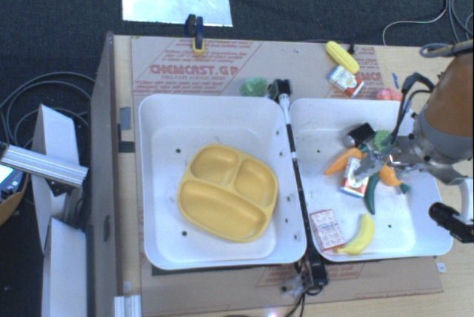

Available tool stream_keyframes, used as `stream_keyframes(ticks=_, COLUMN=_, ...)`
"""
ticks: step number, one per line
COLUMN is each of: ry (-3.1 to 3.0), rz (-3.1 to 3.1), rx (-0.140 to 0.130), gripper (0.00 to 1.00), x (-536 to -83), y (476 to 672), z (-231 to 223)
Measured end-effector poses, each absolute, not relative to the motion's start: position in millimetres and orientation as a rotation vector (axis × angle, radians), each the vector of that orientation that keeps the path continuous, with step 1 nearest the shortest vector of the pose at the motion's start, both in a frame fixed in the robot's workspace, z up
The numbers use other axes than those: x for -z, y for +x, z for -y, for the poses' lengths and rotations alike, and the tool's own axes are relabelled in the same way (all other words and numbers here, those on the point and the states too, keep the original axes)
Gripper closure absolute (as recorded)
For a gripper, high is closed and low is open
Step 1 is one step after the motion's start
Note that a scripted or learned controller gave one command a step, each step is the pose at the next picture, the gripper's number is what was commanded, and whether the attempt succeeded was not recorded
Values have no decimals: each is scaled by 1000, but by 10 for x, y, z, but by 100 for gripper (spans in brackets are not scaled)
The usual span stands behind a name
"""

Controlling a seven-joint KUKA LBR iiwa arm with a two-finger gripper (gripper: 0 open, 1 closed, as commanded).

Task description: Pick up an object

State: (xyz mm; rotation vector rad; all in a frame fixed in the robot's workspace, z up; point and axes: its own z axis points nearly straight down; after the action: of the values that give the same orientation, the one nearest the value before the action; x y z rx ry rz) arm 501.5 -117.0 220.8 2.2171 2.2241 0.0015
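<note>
The right bin [418, 234] holds a cluster of toy foods. There is an orange carrot [337, 161], a black piece [361, 134], a green leafy piece [382, 138], a red-and-white box [354, 187], a small orange piece [389, 177] and a dark green piece [370, 199]. A banana [361, 235] and a red-and-white card [326, 227] lie near the front wall. My gripper [368, 162] is low over the cluster, between the carrot and the orange piece, just above the box. The arm [448, 112] reaches in from the right.
A yellow divided tray [228, 192] lies in the left bin [159, 160]. Behind the bins on the cardboard are a yellow corn cob [342, 56], a small box [345, 79], a green object [254, 87] and a pink piece [385, 94]. A clamp [195, 32] sits at the back edge.
</note>
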Motion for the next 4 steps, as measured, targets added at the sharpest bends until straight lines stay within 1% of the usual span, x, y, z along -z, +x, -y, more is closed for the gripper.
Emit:
stream_keyframes(ticks=1, ry=2216, rz=-2226, rx=-4, gripper=0, x=-883, y=5736, z=1265)
stream_keyframes(ticks=2, ry=2213, rz=-2222, rx=-9, gripper=100, x=-1057, y=5742, z=1267)
stream_keyframes(ticks=3, ry=2214, rz=-2222, rx=-9, gripper=0, x=-1052, y=5740, z=1267)
stream_keyframes(ticks=4, ry=2238, rz=-2239, rx=30, gripper=0, x=-799, y=6650, z=1513)
